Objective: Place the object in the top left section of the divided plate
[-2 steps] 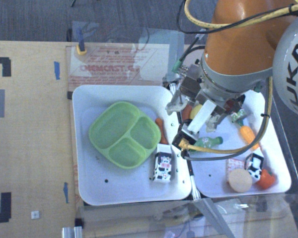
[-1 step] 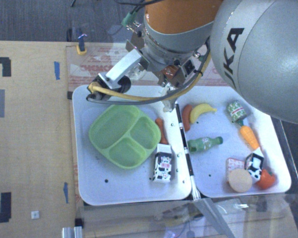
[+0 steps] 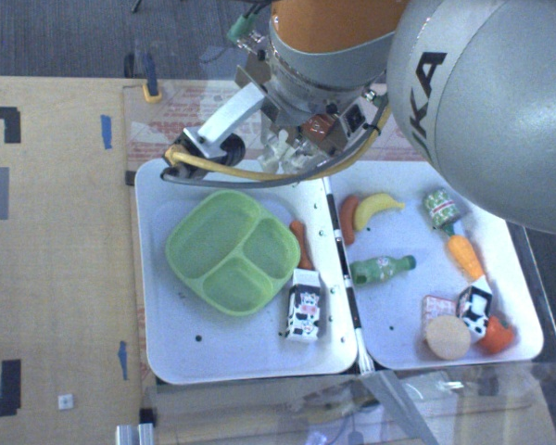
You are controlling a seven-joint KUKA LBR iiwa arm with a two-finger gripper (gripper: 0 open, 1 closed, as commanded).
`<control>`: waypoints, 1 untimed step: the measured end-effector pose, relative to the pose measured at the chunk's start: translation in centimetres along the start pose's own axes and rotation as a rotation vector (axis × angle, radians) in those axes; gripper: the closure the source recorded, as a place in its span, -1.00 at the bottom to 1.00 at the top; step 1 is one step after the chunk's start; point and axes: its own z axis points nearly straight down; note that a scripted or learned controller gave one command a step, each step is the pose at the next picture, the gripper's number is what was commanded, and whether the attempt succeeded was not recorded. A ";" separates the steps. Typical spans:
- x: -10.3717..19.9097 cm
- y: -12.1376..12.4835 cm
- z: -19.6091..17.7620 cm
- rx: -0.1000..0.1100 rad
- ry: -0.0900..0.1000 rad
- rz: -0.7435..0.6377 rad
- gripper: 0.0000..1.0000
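Hovering above the far rim of the left white bin [image 3: 157,276], the arm's gripper [image 3: 292,151] sits just beyond the green three-section plastic plate [image 3: 232,250], seemingly lined up for a drop; whether it grips anything I cannot tell. No object rests on that plate. Beside it lie a cow-print milk carton [image 3: 304,313] and an orange sausage-shaped toy [image 3: 301,241], neither blocking the far-left section.
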 end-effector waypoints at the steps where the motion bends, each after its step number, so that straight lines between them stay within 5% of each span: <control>1: -3.3 4.3 6.2 0.005 -0.003 0.138 1.00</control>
